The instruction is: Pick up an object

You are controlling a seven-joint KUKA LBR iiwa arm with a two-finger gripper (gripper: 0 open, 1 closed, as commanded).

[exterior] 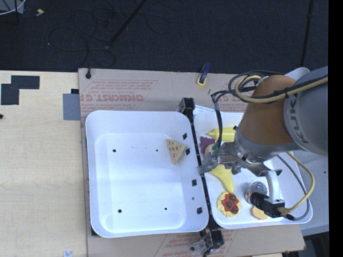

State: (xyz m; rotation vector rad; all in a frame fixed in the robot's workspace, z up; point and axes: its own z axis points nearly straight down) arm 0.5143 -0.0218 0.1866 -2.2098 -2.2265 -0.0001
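Note:
My gripper is low over the left side of the right bin, close to the divider between the bins. Right beside it lies a yellow banana-shaped toy, pointing toward the bin's front. A purple toy and a yellow block lie just behind the gripper, partly covered by the arm. A round yellow piece with red topping sits at the front of that bin. In the left bin, a tan waffle-patterned wedge rests near the right wall.
The arm's orange and grey wrist covers much of the right bin. A small metal disc and a pale yellow lump sit at the front right, by a black cable fitting. A blue-yellow clamp stands behind the bins.

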